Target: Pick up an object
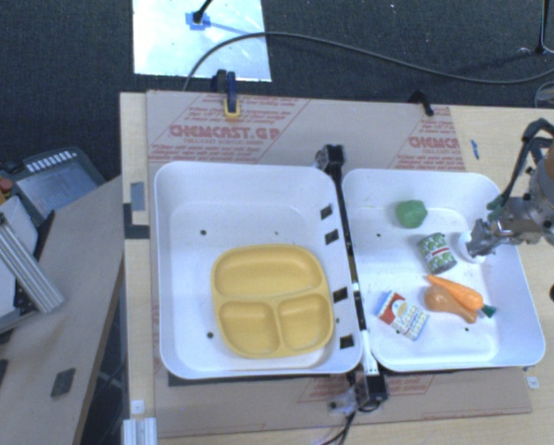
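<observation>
White shallow bins side by side: left bin [180, 248] with a yellow divided plate [272, 299], right bin [529, 341] with a green ball [411, 213], a small green-and-white can [435, 252], an orange carrot [456, 294] and a red-and-white carton [402, 314]. Grey arm cut off by the right edge, its gripper [481, 239] over the right bin, just beside the can. Gripper tip small and blurred, so impossible to tell whether released or clenched.

Hand [482, 238] above right bin [513, 341], just beside small green-and-white can [435, 252].
</observation>
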